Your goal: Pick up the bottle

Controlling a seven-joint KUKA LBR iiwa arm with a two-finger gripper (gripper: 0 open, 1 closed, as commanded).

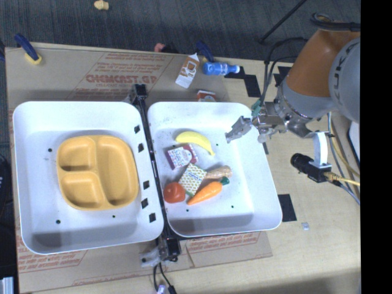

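Two bins: L (24,164) w/ yellow tray (97,170), R (257,182) w/ banana (196,142), carrot (206,192); end effector (237,129) state unclear.

Seen from above, a worktop (318,225) bears two shallow white bins side by side: the left bin (37,225) holds a yellow divided tray (97,170), and the right bin (257,207) holds a banana (195,141), a tomato (174,192), a carrot (206,192) and small packets. A blue bottle (219,69) lies on the worktop beyond the right bin. The grey and orange arm (318,72) reaches in from the right, its end effector (237,129) hanging over the right bin's far right part.
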